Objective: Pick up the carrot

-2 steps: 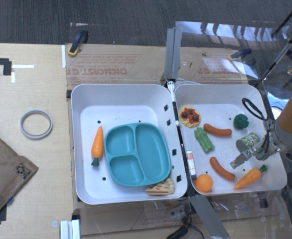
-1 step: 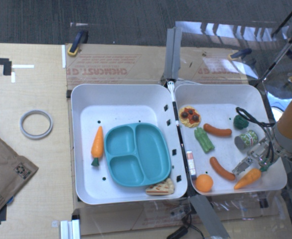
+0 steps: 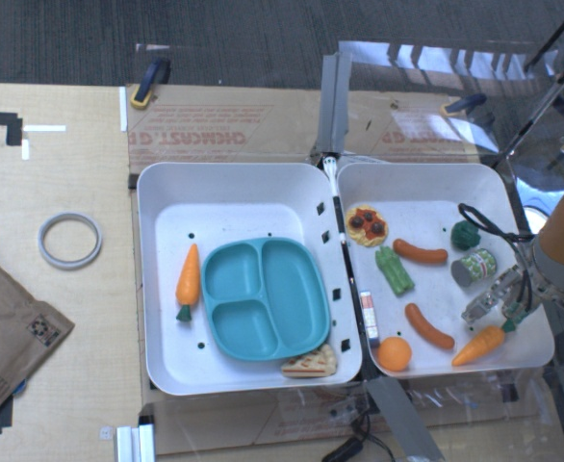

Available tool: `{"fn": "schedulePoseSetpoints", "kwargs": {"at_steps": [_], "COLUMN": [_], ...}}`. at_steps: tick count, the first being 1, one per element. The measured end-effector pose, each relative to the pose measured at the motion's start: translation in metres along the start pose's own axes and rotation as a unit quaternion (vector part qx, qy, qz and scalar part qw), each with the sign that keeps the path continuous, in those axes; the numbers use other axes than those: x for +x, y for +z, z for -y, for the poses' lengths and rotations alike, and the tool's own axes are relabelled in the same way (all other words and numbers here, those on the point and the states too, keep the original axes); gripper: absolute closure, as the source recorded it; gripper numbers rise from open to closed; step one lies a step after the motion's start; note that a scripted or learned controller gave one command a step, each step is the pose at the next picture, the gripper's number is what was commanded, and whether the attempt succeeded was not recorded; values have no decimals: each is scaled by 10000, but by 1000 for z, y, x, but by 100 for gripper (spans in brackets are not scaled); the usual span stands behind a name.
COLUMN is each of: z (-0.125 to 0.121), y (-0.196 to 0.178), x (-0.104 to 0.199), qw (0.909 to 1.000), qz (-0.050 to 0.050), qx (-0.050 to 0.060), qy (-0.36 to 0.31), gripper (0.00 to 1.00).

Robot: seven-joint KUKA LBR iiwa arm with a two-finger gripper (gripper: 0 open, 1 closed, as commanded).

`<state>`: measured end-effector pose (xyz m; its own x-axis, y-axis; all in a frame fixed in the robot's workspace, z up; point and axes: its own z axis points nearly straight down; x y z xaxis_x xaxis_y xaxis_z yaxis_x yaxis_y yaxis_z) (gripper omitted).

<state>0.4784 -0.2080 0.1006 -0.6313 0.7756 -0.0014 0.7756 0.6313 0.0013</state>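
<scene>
In the left bin (image 3: 157, 258), a carrot (image 3: 188, 279) lies just beside the teal divided plate (image 3: 265, 296), a waffle (image 3: 310, 362) at the plate's near edge. The right bin (image 3: 426, 183) holds a second carrot (image 3: 478, 346) near its front right corner. The gripper (image 3: 497, 301) hangs just above that carrot, holding nothing; how far it stands apart cannot be told.
</scene>
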Motion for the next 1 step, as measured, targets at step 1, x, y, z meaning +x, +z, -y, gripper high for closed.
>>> {"fn": "schedulePoseSetpoints", "kwargs": {"at_steps": [1], "z": [0], "y": [-9], "x": [-1], "qw": [10000], "qz": [8], "qx": [-6], "qy": [6], "gripper": [100]}}
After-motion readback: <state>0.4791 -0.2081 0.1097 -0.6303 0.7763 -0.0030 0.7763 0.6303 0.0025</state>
